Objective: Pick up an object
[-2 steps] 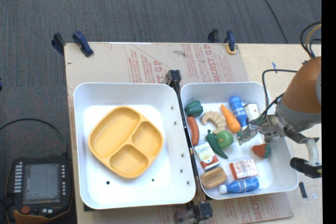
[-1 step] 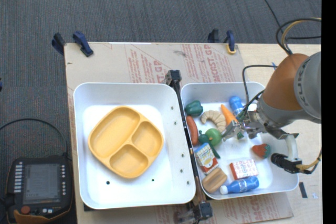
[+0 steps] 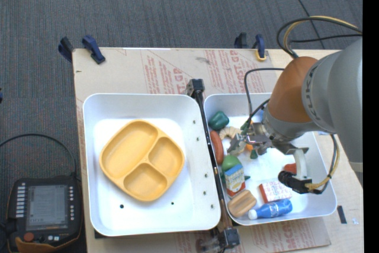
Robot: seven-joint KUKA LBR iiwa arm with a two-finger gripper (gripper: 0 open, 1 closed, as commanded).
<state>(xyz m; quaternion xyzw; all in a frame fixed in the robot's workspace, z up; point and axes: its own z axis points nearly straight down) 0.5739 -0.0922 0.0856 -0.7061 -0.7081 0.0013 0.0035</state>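
A jumble of small toy groceries is lying in the right bin (image 3: 323, 201), at the lower right of the frame: a dark green rounded piece (image 3: 218, 120), a red sausage shape (image 3: 217, 147), a green-capped juice bottle (image 3: 233, 173), a red and white carton (image 3: 274, 191), a tan bread roll (image 3: 241, 202) and a blue bottle (image 3: 271, 209). The pincer (image 3: 247, 140) is hanging among them; whether it is gripping anything is too cluttered to tell. The left bin (image 3: 95, 109) is holding a smooth yellow divided plate (image 3: 142, 159). Cardboard is covering the worktop (image 3: 154, 71).
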